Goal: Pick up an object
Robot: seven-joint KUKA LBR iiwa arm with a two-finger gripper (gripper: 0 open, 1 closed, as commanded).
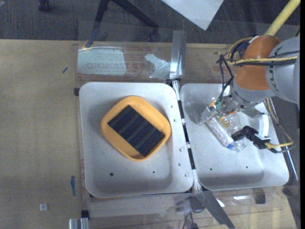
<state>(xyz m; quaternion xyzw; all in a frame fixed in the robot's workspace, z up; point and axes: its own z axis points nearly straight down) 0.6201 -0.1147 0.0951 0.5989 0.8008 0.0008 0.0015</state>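
Observation:
A rounded yellow-orange dish [136,128] with a black ribbed panel on top lies in the middle of the left bin [95,175]. In the right bin [248,173] a long clear packet with a reddish stripe [218,129] lies slantwise, with crinkled clear wrap [234,123] beside it. My gripper [223,109] hangs low over the upper end of that packet, under the orange-banded wrist [255,63]. Whether it touches the packet is hidden by the wrist and the wrap.
The ridge between the two bins [183,128] runs just left of the packet. A clear plastic sheet [102,61] and a scrap of wrap [157,66] lie on the bench behind the left bin. A metal bar [177,56] stands behind the ridge.

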